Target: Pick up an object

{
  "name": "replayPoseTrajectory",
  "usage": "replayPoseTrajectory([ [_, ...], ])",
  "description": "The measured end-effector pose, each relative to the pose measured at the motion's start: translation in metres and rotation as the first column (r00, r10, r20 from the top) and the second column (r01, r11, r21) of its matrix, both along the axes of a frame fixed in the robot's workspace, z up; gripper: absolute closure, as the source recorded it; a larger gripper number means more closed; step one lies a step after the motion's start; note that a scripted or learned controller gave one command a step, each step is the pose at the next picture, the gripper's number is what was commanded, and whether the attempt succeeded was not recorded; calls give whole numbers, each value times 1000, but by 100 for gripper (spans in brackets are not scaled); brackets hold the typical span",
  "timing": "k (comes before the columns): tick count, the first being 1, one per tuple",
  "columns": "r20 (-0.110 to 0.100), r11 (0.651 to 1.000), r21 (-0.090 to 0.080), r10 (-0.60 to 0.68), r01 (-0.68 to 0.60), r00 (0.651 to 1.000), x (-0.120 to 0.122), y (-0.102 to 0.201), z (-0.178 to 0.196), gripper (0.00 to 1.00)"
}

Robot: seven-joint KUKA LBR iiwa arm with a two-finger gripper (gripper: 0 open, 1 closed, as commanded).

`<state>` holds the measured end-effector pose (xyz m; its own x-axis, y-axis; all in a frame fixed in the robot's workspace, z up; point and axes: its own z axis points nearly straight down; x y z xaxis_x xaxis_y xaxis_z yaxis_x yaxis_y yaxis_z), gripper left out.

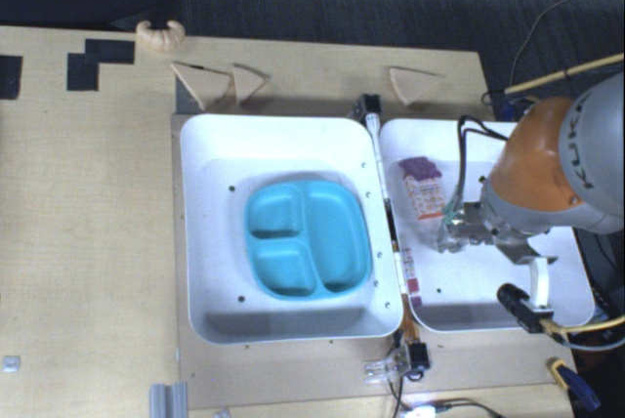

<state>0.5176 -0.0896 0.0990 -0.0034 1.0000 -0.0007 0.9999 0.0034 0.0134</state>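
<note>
Part of a maker's name stands in dark capitals on the grey arm (596,147) at the bench's right edge; it seems to read "KU", the rest cut off. The small carton (423,187) in the right bin (488,313) bears print too small to read.

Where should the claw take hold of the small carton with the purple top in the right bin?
Probably across the two long sides of the small purple-topped carton, coming straight down. It seems to lie flat on the right white bin's floor, clear of the walls, with the claw just beside it.
</note>
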Motion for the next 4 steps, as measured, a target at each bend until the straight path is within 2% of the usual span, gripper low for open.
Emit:
replayPoseTrajectory([
  [1, -8, 1000, -2, -2, 2, 1000, 27, -89, 64, 100],
  [2, -8, 1000, 0, 2, -2, 1000, 87, -75, 109, 100],
  [3, -8, 1000, -1, 4, -4, 1000, 152, -79, 127, 100],
  [4, -7, 1000, -2, 1, -1, 1000, 152, -117, 150, 100],
])
